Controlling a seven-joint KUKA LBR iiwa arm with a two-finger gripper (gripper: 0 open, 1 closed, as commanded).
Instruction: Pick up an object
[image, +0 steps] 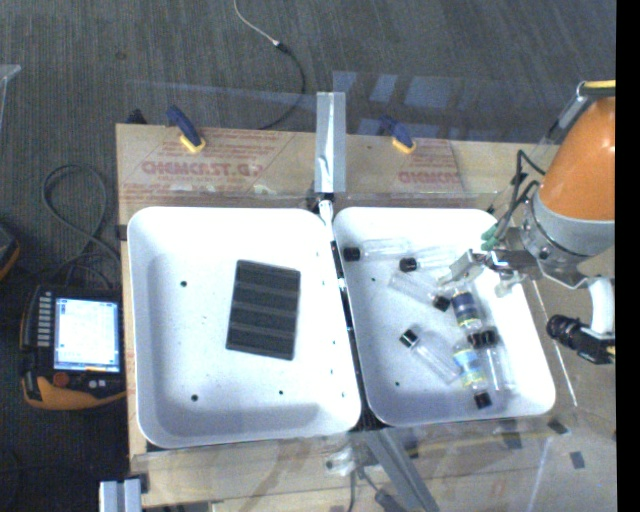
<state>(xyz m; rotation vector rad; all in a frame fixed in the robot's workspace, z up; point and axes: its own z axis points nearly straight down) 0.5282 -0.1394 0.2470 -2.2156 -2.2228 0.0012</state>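
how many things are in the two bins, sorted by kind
Black ribbed pad, left bin: 1
Clear vials with black caps, right bin: about 6, overlapping, so the count is uncertain; one has a blue label
Total: about 7

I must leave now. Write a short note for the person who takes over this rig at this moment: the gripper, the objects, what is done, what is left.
Gripper: above the right bin, near its upper right part; whether it is open or shut cannot be read. Nothing is seen between its fingers.
Objects: several clear vials with black caps lie scattered in the right bin. A black ribbed pad lies flat in the left bin.
Done: no pick is visible yet.
Left: grasp one object, probably a vial close to the gripper, and lift it.
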